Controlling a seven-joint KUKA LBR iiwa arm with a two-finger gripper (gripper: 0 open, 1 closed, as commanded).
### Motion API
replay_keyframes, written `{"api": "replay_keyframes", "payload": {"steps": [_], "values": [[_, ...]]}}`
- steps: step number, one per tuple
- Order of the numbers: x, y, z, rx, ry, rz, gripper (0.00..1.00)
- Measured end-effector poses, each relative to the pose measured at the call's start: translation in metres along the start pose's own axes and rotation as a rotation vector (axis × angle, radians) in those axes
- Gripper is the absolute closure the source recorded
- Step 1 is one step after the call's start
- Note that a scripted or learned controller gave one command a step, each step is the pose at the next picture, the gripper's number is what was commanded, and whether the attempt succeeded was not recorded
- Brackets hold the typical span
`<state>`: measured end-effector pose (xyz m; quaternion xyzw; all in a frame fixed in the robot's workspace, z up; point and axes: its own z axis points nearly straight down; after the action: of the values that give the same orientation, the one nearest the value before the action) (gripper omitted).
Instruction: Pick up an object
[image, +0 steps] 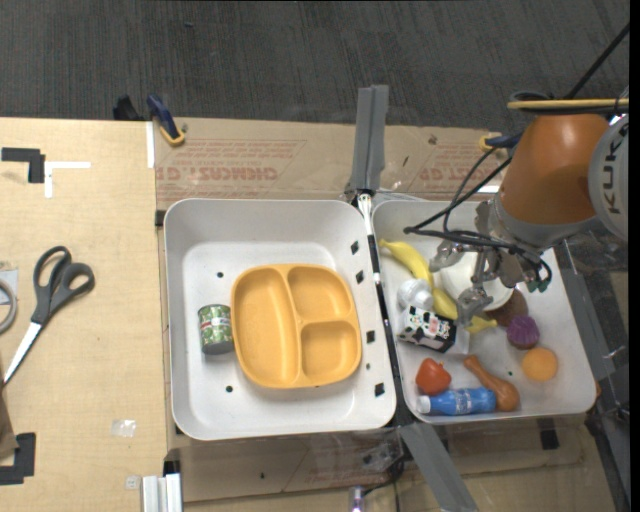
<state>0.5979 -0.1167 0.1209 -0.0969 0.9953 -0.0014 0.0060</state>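
The pincer (478, 296) hangs low in the right bin (578, 400), near its middle, and whether it is released or clenched I cannot tell, since cables and the wrist crowd it. The nearest candidate is the banana (410, 262) (its long axis slanting from upper left to lower right), lying just to the pincer's left. The purple fruit (523, 331) sits close on its lower right.
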Motion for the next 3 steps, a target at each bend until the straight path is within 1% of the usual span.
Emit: {"api": "replay_keyframes", "payload": {"steps": [1, 2, 3], "values": [[0.016, 0.018, 0.011, 0.015, -0.021, 0.124, 0.0], [0.019, 0.022, 0.011, 0.01, -0.021, 0.346, 0.0], [-0.01, 0.014, 0.013, 0.004, -0.007, 0.446, 0.0]]}}
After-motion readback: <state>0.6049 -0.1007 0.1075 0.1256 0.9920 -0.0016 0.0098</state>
